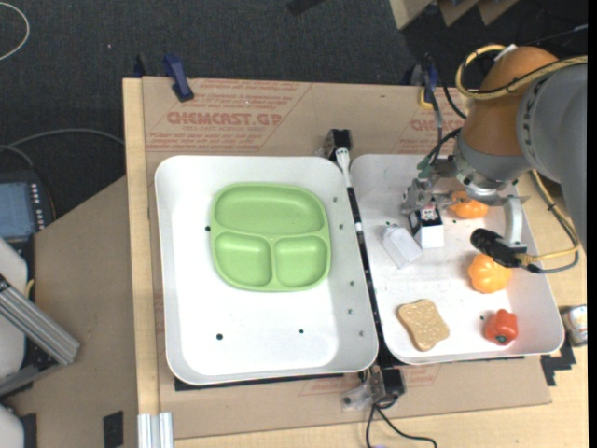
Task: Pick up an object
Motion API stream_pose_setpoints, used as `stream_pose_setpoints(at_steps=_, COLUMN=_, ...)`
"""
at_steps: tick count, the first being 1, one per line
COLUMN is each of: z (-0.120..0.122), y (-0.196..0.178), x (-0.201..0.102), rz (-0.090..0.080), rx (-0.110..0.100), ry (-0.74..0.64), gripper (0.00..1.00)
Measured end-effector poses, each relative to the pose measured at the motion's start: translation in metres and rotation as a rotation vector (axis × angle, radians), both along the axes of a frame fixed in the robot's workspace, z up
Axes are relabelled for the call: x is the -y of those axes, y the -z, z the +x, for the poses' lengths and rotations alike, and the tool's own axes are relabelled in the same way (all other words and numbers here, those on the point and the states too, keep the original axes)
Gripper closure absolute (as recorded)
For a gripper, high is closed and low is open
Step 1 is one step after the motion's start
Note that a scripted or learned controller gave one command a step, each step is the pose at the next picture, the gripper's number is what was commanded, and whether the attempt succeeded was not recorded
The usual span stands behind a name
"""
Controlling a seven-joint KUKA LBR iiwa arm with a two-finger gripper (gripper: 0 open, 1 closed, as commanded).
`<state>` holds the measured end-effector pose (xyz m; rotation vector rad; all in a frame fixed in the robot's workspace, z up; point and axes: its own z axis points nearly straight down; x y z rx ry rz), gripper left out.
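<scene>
- Two shallow white bins sit side by side on the brown surface (pixel 280 110), the left bin (pixel 252 339) and the right bin (pixel 448 292) touching along their inner edges.
- One green plate (pixel 270 236) with three compartments lies in the upper half of the left bin, clear of its walls.
- Reaching in from the right, the grey arm (pixel 550 119) with its orange band (pixel 504 91) bends down over the upper part of the right bin.
- Low over that bin's floor, the pincer (pixel 424 215) points downward; whether it is spread or pressed together cannot be told, and nothing can be seen pinched in it.
- Just beside the pincer, toward the bin's left wall, a small white block (pixel 401 247) lies tilted on the floor.
- Partly hidden under the wrist, a small orange piece (pixel 468 209) rests near the pincer's right.
- Further down the bin lies a yellow-orange pepper (pixel 487 274).
- Near the right bin's lower edge are a slice of toast (pixel 424 325) and, well apart from it, a red pepper (pixel 501 327).
</scene>
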<state>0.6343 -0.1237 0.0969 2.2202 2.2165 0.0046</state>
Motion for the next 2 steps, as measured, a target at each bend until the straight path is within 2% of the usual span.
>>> stream_pose_setpoints(at_steps=1, z=-0.029, y=0.008, x=-0.031, rz=-0.002, rx=0.002, ry=-0.003, gripper=1.0)
stream_pose_setpoints(at_steps=2, z=-0.038, y=-0.094, x=-0.108, rz=0.003, rx=0.004, ry=-0.009, gripper=1.0)
